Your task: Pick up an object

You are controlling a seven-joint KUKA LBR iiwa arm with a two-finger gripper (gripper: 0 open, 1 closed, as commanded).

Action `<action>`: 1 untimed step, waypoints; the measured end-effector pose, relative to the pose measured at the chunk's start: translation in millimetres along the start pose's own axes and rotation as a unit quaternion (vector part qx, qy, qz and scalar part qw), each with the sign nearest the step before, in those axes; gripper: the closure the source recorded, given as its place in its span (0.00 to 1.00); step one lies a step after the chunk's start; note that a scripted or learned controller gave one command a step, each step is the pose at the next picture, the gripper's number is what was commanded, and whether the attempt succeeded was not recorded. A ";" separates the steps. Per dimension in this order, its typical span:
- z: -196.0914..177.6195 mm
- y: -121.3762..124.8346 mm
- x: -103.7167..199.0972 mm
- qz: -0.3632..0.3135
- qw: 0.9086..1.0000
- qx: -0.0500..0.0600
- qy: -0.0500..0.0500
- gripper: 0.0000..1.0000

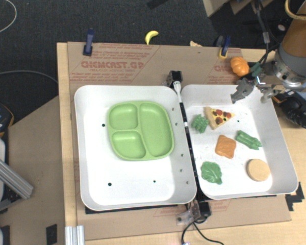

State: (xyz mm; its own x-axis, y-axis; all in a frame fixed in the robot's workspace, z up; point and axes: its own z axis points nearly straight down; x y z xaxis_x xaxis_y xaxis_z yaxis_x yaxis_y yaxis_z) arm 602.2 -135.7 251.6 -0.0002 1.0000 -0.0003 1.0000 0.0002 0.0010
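Two white bins on the tabletop (66,75), left bin (89,147) holding a green divided plate (141,130), right bin (280,152) holding a pizza slice (218,116), three green leafy pieces, an orange square (225,146), a tan round (257,169), hand (252,89) spread wide and empty over the right bin's far edge.

I see six toy foods lying flat in the right bin (275,131): pizza slice (219,117), two broccoli pieces (199,123) (211,172), green pepper (248,140), orange nugget (225,146), tan cookie (257,169).

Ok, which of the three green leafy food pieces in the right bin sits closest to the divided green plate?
The small green leafy piece beside the pizza slice, at the bin's left wall; the other two lie farther right or nearer the front.
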 end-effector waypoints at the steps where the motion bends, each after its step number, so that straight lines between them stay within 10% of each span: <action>1: 153.1 -65.5 -6.1 0.002 1.000 0.009 0.003 0.00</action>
State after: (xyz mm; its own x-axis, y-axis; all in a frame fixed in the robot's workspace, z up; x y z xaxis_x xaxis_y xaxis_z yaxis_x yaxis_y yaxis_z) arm 536.8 -141.9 98.5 0.0033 1.0000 0.0047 0.9998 -0.0032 -0.0180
